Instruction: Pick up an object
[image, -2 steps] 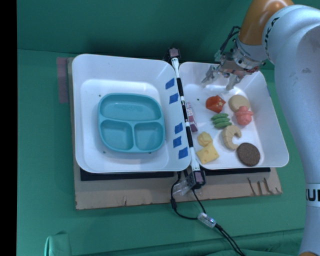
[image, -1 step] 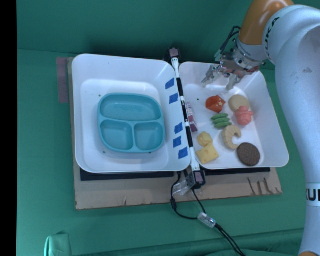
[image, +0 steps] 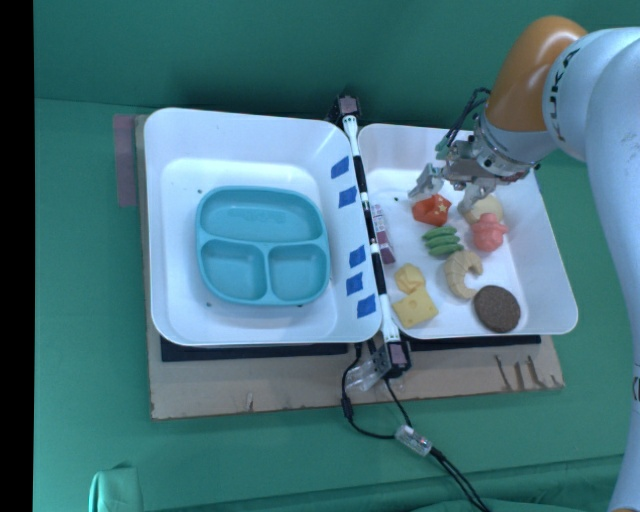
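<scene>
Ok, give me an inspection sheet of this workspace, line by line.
Surface: green cloth under a cardboard sheet bearing two white bins.
Job's things: right bin holds toy foods: tomato, green pods, pink piece, croissant, two cheese pieces, brown cookie.
Clutter: left bin holds a teal divided plate; blue tape squares on its right wall; a small dark stick at the right bin's left edge.
Grippers: pincer low over the right bin's far side, fingers spread, holding nothing.
Cables: black cable running from between the bins to the front.
Surroundings: green backdrop.
</scene>
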